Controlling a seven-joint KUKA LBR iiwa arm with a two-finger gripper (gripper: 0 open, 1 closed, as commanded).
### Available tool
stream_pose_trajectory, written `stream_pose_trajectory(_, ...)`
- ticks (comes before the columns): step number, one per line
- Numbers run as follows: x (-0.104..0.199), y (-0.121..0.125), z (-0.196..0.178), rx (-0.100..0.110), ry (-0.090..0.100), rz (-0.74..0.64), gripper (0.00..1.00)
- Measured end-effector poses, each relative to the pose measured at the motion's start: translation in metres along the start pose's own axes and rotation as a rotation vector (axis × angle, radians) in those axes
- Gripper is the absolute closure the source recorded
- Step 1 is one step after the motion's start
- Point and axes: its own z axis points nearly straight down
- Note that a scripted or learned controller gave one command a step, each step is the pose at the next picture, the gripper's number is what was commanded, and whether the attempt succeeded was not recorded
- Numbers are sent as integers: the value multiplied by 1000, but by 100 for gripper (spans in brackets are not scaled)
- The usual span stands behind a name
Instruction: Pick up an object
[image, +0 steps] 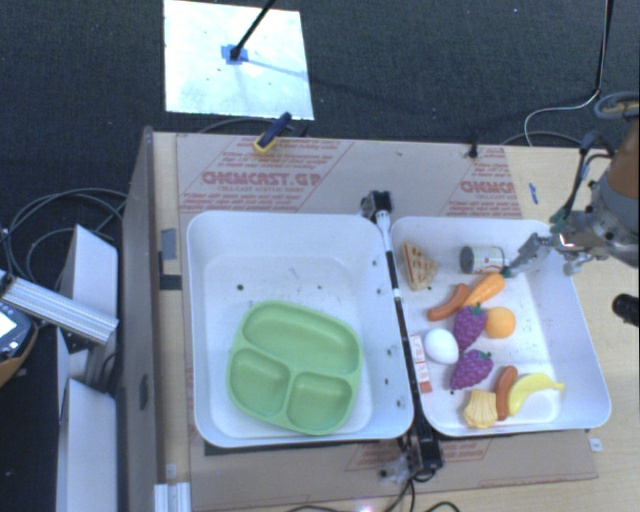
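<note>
The gripper (520, 258) hangs over the right bin (580, 330), near the far edge, by the carrot (484, 288) & small can (480, 258). It holds nothing; can't tell how wide it is. I think it's the reach step. Next: drop onto one toy, squeeze. Right bin has food toys, e.g. egg (441, 346), banana (532, 388). Left bin (215, 300) has a green tray (294, 366).

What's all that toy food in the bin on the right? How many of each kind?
Grape bunches: 2
Carrot: 1
Orange: 1
Egg: 1
Banana: 1
Sausages: 2
Wedge slice: 1
Small can: 1
Yellow ridged piece: 1
Total: 11
</note>
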Motion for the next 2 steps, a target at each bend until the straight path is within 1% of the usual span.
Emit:
stream_pose_trajectory(1, 71, -76, 116, -7, -12, 9, 0)
stream_pose_trajectory(2, 95, -35, 129, -14, -22, 12, 0)
